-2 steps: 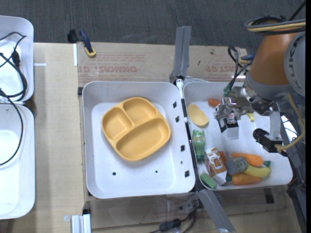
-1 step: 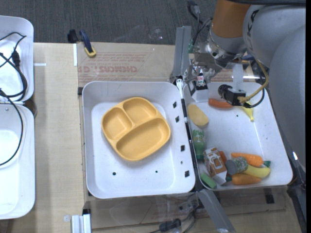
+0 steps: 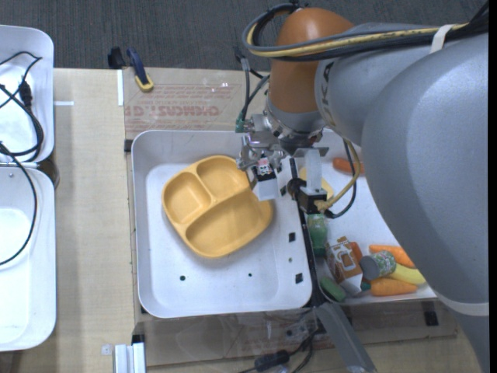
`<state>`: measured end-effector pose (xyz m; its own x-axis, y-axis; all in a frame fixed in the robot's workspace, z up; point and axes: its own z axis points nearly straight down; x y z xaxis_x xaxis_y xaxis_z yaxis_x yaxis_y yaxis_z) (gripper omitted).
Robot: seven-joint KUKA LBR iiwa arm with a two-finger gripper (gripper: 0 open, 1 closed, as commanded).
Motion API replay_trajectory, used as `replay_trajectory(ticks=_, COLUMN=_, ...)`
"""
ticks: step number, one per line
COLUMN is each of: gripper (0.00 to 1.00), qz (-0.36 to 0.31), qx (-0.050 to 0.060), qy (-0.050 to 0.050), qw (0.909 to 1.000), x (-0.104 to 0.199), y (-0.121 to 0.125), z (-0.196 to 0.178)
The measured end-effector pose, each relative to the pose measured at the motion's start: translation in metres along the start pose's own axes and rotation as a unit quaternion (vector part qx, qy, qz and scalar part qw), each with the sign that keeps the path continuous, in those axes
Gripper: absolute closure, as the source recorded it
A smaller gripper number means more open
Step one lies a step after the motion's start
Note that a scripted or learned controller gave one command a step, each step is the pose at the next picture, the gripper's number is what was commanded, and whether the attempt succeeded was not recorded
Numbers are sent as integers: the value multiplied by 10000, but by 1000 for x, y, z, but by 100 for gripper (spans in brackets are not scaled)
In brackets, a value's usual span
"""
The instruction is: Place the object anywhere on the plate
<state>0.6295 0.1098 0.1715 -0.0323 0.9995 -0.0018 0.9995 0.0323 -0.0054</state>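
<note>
Mirrored red lettering [image 3: 172,111], wooden bench [image 3: 85,208]

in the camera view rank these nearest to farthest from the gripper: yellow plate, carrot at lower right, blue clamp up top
1. yellow plate, just left of the gripper, in the left bin
2. carrot, lower right, in the right bin
3. blue clamp, upper left, on the bench outside the bins

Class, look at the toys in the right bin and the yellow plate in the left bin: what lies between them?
In the camera view, the bins' adjoining walls separate the plate from the toys; the tool hangs over the plate's right edge.
</note>
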Motion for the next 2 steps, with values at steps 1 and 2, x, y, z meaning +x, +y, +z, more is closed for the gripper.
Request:
replay_trajectory(ticks=1, gripper=100, qz=141, qx=-3, qy=-1, qw=9999, x=45, y=-16, z=33)
replay_trajectory(ticks=2, gripper=0, qz=142, qx=-5, qy=-1, qw=9999, x=45, y=-16, z=33)
